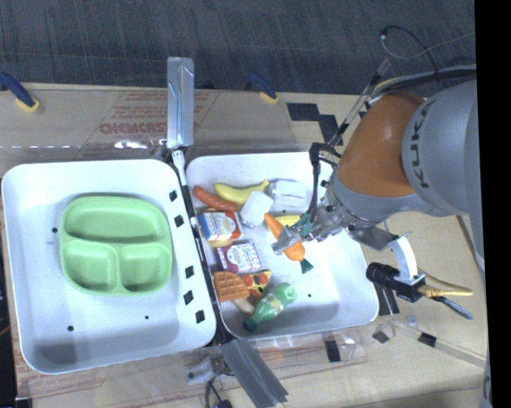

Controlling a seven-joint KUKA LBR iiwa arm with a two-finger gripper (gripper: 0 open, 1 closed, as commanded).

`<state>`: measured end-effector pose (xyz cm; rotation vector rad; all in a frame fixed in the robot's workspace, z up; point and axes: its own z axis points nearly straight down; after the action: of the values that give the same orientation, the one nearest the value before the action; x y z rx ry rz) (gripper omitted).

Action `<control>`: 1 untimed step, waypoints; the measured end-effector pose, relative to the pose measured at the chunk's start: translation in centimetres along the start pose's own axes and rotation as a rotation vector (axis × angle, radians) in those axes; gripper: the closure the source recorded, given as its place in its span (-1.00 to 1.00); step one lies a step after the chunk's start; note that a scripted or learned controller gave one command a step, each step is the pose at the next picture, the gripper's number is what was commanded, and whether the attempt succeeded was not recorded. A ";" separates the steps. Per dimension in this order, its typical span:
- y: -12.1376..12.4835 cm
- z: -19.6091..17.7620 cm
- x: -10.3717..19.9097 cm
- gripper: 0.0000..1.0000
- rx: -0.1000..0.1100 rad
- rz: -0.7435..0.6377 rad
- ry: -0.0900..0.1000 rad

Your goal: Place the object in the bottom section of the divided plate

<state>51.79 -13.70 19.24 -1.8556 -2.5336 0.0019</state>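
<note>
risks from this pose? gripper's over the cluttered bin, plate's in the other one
1. The gripper sits at the toy carrot, with a second carrot and the white block crowded close; a grasp may catch or nudge a neighbour.
2. Whether anything is secured is unclear, so a lift may come up with nothing.
3. The green divided plate lies across the bin walls; the carry may clip them.

Black letters reading "KU" are showing on the grey arm [444, 161] (the rest is running out of sight). Red printing is lying on the cardboard [133, 120] behind the bins, too blurred to read.
</note>
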 end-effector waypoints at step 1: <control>0.0 0.0 0.0 -1.00 0.000 0.000 0.000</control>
<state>51.79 -13.71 19.25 -1.8560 -2.5335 0.0018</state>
